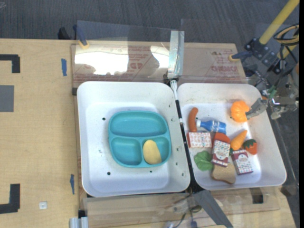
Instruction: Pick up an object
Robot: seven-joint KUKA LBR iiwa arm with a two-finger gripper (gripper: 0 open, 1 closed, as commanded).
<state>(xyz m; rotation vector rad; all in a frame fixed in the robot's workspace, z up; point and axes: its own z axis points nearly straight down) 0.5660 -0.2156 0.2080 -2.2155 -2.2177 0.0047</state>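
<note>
We see two shallow white bins side by side. The left bin (90, 127) bears a teal plastic tray with three compartments (138, 137); a smooth yellow egg-shaped toy (152, 152) lies in the tray's lower right compartment. The right bin (273, 146) holds a loose cluster of toy foods: a red sausage (193, 118), a blue-and-white tube (212, 125), small printed cartons (199, 139), a green leaf-shaped piece (204, 160), a tan slab like a bread slice (224, 174), an orange carrot-shaped piece (238, 140), a red tomato-like piece (251, 147), and a round orange fruit-shaped toy (239, 111).

The arm's two-finger gripper (260, 107) sits at the upper right of the right bin, its tip just beside the round orange toy; we cannot tell its state at this scale, and nothing is visibly held.

We judge the round orange toy the likeliest target. It is probably light, hollow and stiff, with a smooth curved skin that may roll or squirt out of a pinch. We would grip it across its widest middle, from above. Its left side is free of neighbours, which gives clearance.
</note>
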